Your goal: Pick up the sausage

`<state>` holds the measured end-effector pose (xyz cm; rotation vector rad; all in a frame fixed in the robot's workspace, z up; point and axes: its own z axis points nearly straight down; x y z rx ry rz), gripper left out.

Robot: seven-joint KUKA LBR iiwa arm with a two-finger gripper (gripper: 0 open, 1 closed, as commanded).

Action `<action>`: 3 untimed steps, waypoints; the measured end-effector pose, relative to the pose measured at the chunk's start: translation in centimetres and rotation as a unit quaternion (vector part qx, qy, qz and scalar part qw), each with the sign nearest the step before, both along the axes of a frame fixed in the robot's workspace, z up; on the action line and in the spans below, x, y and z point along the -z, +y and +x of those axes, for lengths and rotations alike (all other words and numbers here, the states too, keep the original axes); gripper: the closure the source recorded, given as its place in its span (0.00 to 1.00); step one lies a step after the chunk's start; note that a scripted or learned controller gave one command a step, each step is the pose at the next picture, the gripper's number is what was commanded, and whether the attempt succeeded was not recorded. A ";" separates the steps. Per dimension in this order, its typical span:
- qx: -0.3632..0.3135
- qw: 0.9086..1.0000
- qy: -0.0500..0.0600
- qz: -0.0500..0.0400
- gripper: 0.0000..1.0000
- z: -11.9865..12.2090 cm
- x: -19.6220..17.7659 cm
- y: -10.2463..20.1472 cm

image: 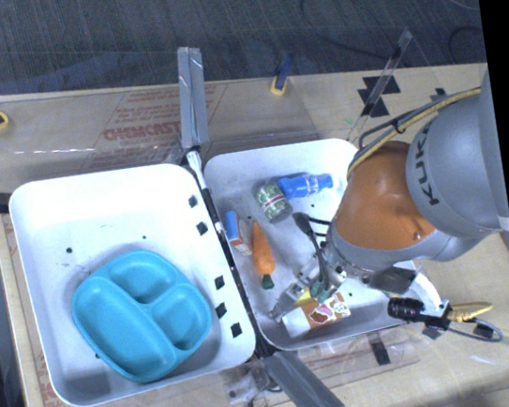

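Approach step: grey-and-orange arm's two-finger gripper (321, 278) low in right white bin (230, 168), near orange carrot-shaped toy (262, 252). Finger state: cannot tell. Sausage not identifiable; next, locate, then descend.

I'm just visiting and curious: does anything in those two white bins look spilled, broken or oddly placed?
Nothing looks spilled or broken. The right bin is simply cluttered: a blue bottle, green can, carrot and small packets lie jumbled at odd angles. The blue divided tray sits flat in the left bin.

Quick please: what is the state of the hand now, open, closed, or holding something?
Hand: low in the right bin among the items; open or closed cannot be told.
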<state>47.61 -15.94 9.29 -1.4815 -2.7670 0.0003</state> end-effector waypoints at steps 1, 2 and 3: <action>-0.093 0.996 -0.002 -0.001 0.00 8.3 0.0 -2.0; -0.091 0.996 0.010 0.004 0.00 15.7 -1.5 -4.9; -0.077 0.997 -0.001 0.000 0.00 4.2 0.1 -4.3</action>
